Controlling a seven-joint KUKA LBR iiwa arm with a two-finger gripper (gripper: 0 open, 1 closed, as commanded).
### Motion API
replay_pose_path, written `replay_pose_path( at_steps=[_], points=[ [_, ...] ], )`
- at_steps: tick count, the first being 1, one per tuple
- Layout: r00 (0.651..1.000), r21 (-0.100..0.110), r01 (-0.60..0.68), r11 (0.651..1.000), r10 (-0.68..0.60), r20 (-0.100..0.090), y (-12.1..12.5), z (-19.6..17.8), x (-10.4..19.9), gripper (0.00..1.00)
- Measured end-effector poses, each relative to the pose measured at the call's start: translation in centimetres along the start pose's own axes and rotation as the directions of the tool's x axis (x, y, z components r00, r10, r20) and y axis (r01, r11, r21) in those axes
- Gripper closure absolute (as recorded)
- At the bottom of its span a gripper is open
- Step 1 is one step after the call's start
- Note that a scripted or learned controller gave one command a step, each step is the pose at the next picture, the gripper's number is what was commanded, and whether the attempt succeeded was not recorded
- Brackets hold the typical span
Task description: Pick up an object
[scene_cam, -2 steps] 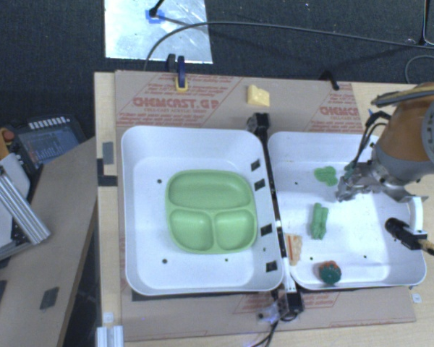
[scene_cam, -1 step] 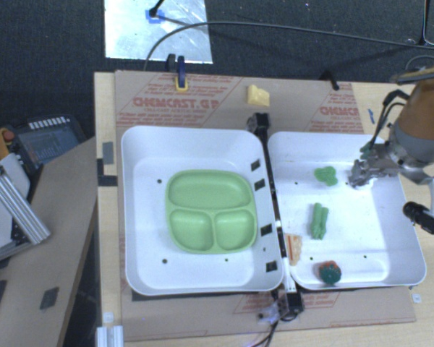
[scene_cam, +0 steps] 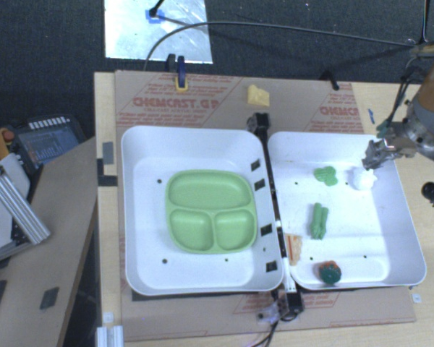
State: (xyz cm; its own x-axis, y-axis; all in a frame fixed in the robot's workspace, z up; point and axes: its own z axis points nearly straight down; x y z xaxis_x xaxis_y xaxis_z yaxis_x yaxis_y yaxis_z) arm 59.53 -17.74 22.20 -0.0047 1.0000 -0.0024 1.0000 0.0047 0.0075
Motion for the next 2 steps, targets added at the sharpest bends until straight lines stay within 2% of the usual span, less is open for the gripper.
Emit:
replay_pose_path(
  at_steps=[1, 2],
  points=[
    [1.000, 0.000, 0.001, 1.000, -0.001, 0.000, 0.2, -5.4, 0.0, 1.00],
    [1.000, 0.006, 0.004, 1.000, -0.004, -0.003, -0.3, -5.6, 5.2, 1.00]
  ],
)
